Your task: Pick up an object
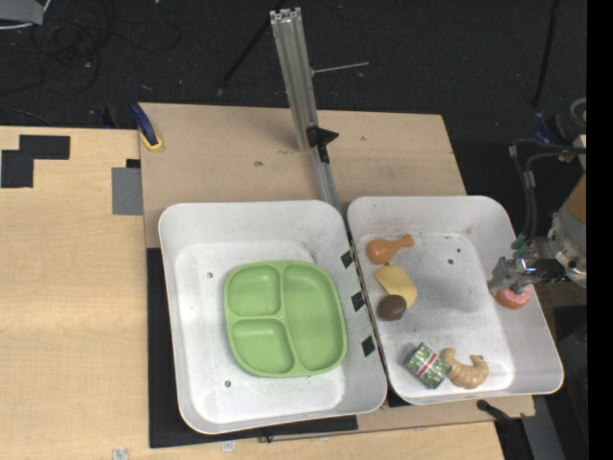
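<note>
Sitting at the right rim of the right bin [484, 209], a small pink object [514, 298] lies directly under the gripper [512, 278], and it seems to be the thing the arm goes for. The gripper is low over it, maybe touching it, but the view is too small and dark there; I cannot tell if the jaws are spread or pressed together, or if they pinch the pink object at all.

Other candidates lie loose in the same bin, well apart from the gripper: an orange drumstick-shaped toy [388, 248] near the left wall, a yellow piece [397, 283] just below it touching a dark brown ball [391, 307], and at the near edge a green can [423, 364] beside a tan curled piece [466, 369]. They are scattered, so probably dropped in at random, which leaves room around each for a grasp.

The left bin [192, 228] holds a green divided plate [284, 317], lying flat. Both bins rest side by side on the wooden worktop [383, 151].
</note>
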